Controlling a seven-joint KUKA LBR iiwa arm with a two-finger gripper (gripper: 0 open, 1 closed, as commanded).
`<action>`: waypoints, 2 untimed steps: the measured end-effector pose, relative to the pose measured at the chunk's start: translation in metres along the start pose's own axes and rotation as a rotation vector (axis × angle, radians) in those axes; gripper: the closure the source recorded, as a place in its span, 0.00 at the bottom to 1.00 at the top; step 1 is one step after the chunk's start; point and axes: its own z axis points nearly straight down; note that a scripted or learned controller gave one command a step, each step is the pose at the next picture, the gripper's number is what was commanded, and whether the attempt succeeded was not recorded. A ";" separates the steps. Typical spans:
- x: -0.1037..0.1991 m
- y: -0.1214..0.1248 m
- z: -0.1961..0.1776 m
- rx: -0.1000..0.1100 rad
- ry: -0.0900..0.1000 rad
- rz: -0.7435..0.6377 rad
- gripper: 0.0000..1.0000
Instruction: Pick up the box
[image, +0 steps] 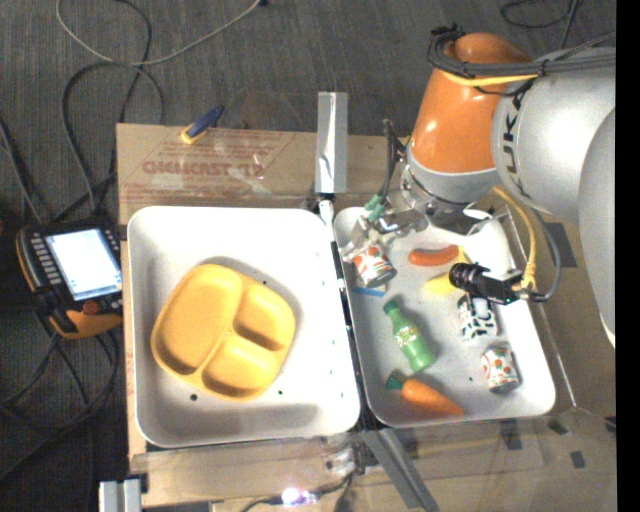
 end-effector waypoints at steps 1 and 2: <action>-0.037 -0.085 0.040 0.002 0.001 -0.155 1.00; 0.058 -0.051 0.043 0.002 0.001 -0.064 1.00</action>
